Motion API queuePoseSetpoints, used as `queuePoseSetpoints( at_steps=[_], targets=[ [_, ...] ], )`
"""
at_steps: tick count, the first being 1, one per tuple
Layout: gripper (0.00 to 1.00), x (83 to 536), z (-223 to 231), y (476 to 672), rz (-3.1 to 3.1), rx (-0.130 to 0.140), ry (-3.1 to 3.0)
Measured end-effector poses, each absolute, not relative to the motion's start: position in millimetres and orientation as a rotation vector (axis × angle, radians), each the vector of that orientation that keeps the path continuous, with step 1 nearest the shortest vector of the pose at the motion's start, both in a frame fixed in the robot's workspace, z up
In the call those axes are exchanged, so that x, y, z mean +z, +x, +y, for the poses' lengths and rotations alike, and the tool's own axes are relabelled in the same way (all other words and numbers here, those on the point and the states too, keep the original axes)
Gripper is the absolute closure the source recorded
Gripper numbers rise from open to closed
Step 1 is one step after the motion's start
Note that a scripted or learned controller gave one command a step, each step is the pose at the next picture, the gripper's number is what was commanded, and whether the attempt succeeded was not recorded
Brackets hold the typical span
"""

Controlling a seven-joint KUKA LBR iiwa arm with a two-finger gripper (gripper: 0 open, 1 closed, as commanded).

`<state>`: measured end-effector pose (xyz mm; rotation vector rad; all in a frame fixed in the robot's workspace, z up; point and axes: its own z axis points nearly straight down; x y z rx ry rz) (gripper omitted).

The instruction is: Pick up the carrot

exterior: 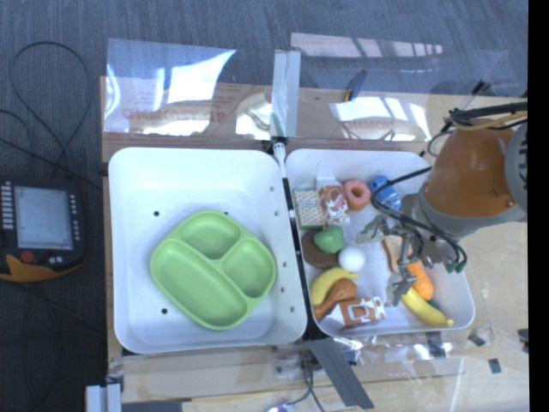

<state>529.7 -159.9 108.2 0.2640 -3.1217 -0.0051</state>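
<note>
The carrot [419,281] lies in the right bin [463,316], near its right wall, w/ the orange body partly hidden under the gripper [410,275]. A banana [426,307] lies just beside it, touching or almost touching, toward the front edge. The gripper hangs right over the carrot; one dark finger stands on the carrot's left side and the other side is less clear, so I judge the fingers as spread apart, not yet closed on anything. The carrot looks like a toy of hard plastic: probably light, stiff, smooth and a bit slippery, w/ a tapered form. Best hold is across the thick middle part, not the thin end, or it can squeeze out. Further left are a white egg [352,258], a donut [356,194] and a drumstick [333,290]. The left bin [137,178] holds a green divided plate [214,269].
</note>
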Motion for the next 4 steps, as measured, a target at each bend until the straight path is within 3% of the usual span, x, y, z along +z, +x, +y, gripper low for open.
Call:
queuePoseSetpoints(
  at_steps=[1, 2, 3, 4],
  targets=[
    [1.0, 122, -160, 534.0, -3.134, 0.004, 0.268],
    [1.0, 198, -84, 562.6, -3.149, -0.001, 0.152],
    [1.0, 294, -141, 578.3, -3.144, 0.006, 0.239],
    [0.0, 290, -140, 577.4, -3.136, 0.001, 0.242]
  ],
)
